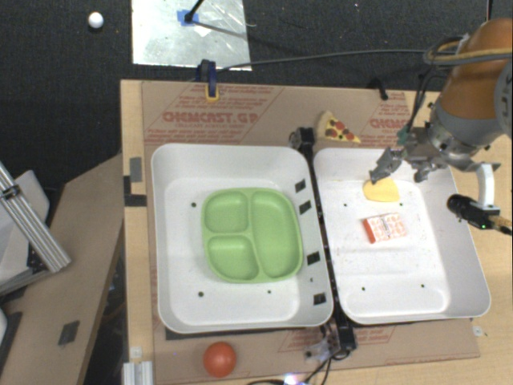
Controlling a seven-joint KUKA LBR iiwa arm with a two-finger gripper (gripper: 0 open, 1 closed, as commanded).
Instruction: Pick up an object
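The bench board of brown cardboard with red print is carrying two shallow white bins side by side. The left bin is holding a green divided plate with three compartments, lying flat near its middle. The right bin is holding two small things in its upper half. The grey arm with its orange band is reaching in from the right over the far corner of the right bin. Its gripper is hanging just above a yellow flat piece, and the fingers are looking a little spread, with nothing between them. The yellow piece is lying on the bin floor, partly under the fingertips; whether they are touching it, I cannot tell. Just below it, near but apart, an orange and white small box is lying flat. A toy pizza slice is resting on the board behind the bins. An orange ball is sitting on the board in front of the left bin.
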